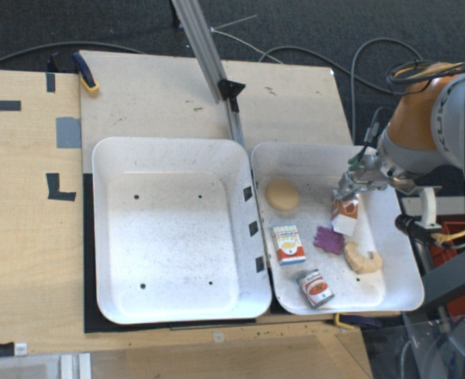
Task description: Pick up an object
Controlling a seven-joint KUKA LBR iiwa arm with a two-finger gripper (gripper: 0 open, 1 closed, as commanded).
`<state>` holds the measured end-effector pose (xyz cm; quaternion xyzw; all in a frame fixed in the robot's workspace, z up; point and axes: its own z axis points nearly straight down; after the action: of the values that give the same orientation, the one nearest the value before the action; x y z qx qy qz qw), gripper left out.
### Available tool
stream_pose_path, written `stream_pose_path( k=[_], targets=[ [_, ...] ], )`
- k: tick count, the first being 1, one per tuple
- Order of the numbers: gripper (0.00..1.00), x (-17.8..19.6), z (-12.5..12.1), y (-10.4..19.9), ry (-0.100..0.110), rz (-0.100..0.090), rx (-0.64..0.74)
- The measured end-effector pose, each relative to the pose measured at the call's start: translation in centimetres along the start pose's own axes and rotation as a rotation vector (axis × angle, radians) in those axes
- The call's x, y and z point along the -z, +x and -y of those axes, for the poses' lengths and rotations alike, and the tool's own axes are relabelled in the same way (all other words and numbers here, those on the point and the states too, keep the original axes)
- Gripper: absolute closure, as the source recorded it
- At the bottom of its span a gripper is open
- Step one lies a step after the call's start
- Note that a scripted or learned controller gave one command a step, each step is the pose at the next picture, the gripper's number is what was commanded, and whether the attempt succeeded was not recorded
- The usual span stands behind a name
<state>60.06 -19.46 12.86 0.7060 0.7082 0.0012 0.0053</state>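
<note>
The gripper (349,189), open or closed I cannot tell, sits directly above a small carton (345,215) in the right bin (402,290).

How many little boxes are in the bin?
2. One small orange-and-white box lies in the middle of the right bin; another small box sits right beneath the gripper. Others may be hidden.

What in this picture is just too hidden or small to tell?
- Claw: whether it grips the carton below it; its own body covers the tips.
- Labels on the small box and the can: too small to read.
- Purple piece: too small to identify.
- Arm: cut off by the right edge.
</note>
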Motion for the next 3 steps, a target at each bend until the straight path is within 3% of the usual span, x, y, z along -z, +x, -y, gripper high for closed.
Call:
stream_pose_path(
  k=[2,3],
  targets=[
    [1.00,12.8,-0.7,-0.4,0.003,-0.003,-0.001],
    [1.00,15.0,-0.8,-0.3,0.007,-0.005,-0.001]
  ],
)
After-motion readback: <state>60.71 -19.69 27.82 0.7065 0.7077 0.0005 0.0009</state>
